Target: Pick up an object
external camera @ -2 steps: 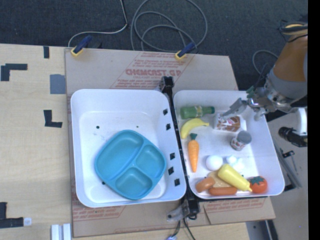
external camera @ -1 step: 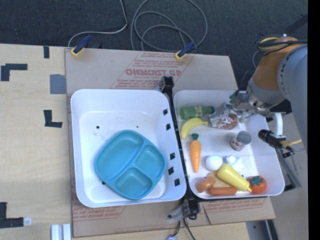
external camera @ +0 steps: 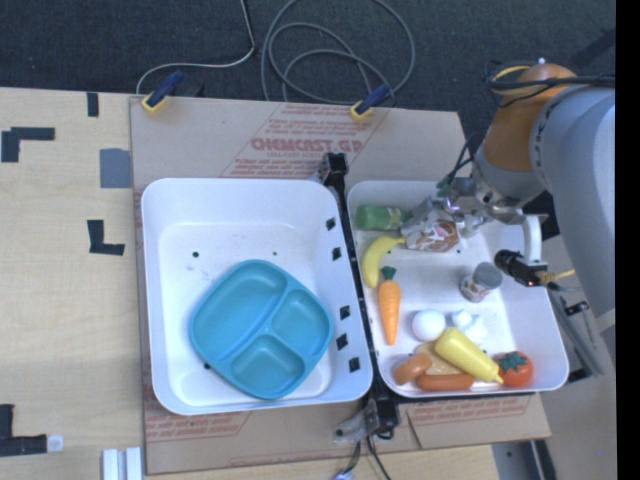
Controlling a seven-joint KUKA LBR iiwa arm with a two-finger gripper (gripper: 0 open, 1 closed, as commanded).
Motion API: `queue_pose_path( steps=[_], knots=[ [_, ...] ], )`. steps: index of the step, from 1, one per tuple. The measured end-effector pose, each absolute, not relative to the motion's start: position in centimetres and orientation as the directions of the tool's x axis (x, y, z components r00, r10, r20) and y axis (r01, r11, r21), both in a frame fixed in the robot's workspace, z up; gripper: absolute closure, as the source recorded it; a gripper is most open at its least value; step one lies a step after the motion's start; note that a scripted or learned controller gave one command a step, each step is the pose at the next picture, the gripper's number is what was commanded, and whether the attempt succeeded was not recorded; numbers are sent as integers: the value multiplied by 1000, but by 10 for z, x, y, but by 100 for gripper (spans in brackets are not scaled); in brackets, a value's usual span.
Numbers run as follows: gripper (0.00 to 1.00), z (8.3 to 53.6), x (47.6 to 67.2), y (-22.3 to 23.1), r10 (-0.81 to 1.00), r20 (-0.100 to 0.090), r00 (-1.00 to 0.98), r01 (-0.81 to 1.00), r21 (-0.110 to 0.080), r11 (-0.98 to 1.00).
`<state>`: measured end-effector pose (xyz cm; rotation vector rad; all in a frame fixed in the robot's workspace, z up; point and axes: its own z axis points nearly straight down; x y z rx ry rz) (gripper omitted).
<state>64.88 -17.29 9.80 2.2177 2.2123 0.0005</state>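
the end effector [external camera: 447, 211] is sitting low in the right bin's [external camera: 540, 313] back part, w/ a brown-and-white crinkly packet [external camera: 436, 235] lying right under it, touching or nearly; can't tell if it's pinching. the banana [external camera: 376, 256] is lying just left.

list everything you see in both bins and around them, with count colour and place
divided plate: 1, light blue, lying in the left bin
left bin: 1, white, left half of the bench
right bin: 1, white, right half of the bench
green item: 1, far left corner of right bin
banana: 1, yellow, left side of right bin
carrot: 1, orange, below the banana
egg: 1, white, middle of right bin
corn: 1, yellow, near edge of right bin
tomato: 1, red, near right corner
can: 1, grey, right side
clamps: 2, blue and yellow, far cardboard edge
gripper: 1, low in the far part of the right bin
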Motion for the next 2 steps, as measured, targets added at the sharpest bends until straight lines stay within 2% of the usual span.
queue_pose_path(
  steps=[1,2],
  knots=[
    [0,95,664,-120,1000,5,-4,1000,-9,4],
    [0,93,667,-104,1000,-19,-6,1000,-17,6]
  ],
)
